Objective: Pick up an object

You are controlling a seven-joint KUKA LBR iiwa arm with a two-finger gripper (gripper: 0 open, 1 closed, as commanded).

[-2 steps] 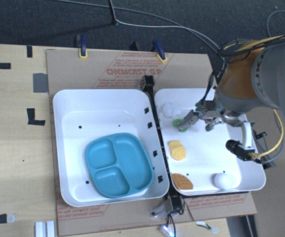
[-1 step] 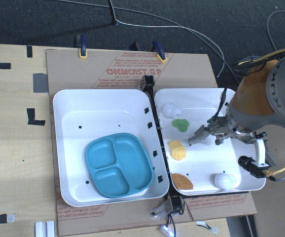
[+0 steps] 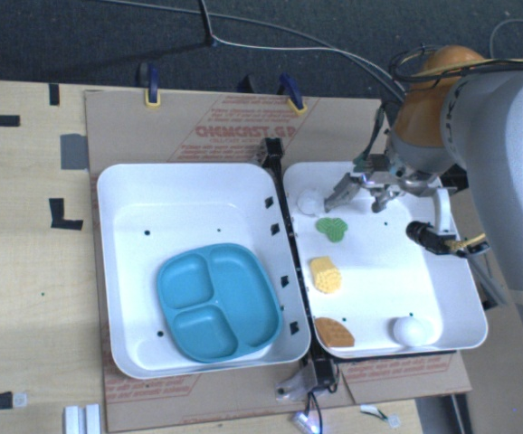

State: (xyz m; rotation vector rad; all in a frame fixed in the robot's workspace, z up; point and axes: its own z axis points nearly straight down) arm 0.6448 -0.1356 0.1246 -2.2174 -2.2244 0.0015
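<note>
My gripper [image 3: 359,197] hangs over the back of the right bin [image 3: 442,278], its two fingers spread apart with nothing between them. Just below and left of it lies a green leafy piece [image 3: 332,229]. A pale round object [image 3: 309,203] sits at the bin's back left corner. A yellow corn piece [image 3: 326,276] lies near the left wall. A brown oval item [image 3: 335,333] rests at the front left. A white ball [image 3: 413,330] sits at the front right.
The left bin [image 3: 135,206] holds a blue divided plate [image 3: 217,301]. A black divider with clips [image 3: 285,233] runs between the bins. The grey arm with its orange band [image 3: 424,107] fills the right side. Cables cross the dark floor behind.
</note>
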